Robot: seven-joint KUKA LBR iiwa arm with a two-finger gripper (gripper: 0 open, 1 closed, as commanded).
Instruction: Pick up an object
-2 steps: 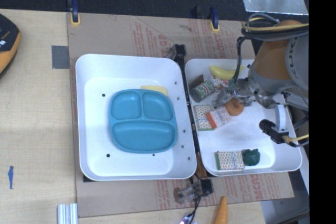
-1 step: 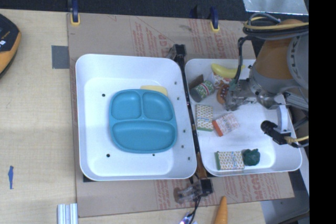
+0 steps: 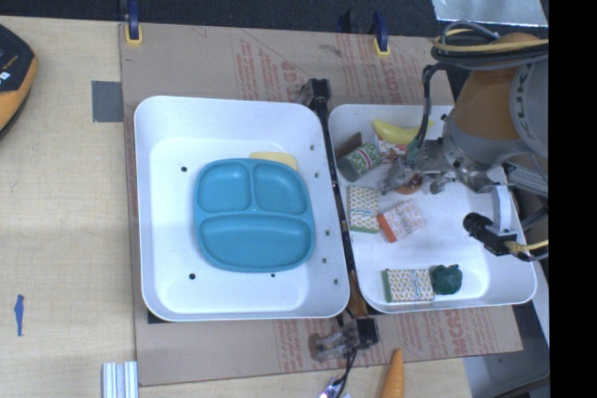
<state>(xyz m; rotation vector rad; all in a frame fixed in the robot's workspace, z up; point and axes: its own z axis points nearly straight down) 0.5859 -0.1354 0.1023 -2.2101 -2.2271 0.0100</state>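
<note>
Several small items lie in the right bin (image 3: 522,295), and the gripper (image 3: 417,174) is low among those at its far end: a can (image 3: 358,160) just to its left, a yellow piece (image 3: 395,131) just beyond it, a red-and-white packet (image 3: 402,220) just on the near side. Whether the gripper is wide, narrow or holding anything, I cannot tell. This looks like the reach-and-grasp step; next it must close on one item and lift. The left bin (image 3: 154,200) holds a blue plate (image 3: 254,214).
</note>
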